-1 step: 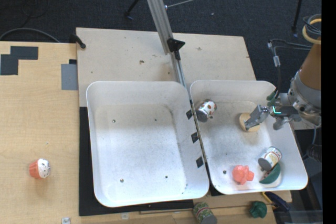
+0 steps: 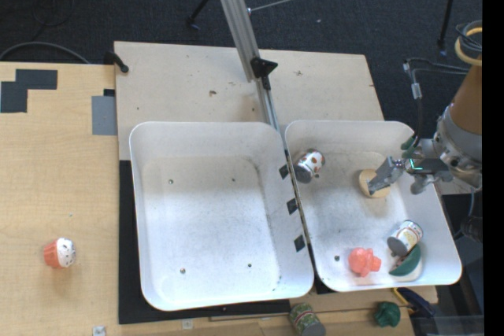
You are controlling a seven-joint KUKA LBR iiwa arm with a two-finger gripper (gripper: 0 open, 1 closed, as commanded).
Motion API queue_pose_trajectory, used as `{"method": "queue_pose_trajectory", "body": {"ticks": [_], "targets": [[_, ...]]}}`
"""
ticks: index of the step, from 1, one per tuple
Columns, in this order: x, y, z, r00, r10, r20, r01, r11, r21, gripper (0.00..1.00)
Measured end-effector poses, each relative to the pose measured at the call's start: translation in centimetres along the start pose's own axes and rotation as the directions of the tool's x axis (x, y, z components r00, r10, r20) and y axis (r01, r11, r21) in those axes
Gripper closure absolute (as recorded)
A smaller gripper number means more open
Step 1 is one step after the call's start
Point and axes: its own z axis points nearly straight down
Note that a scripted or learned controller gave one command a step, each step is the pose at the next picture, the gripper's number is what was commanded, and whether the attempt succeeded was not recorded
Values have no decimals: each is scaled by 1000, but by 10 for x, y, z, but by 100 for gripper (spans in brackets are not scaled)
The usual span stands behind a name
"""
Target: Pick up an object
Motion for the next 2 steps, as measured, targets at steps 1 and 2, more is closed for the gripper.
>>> {"method": "queue_pose_trajectory", "body": {"ticks": [1,2], "targets": [[-2,-10,57,1000,-2,-1,2,1000,5,0],[1,-4,119,1000,-2,-2,2,1000,6,0]]}}
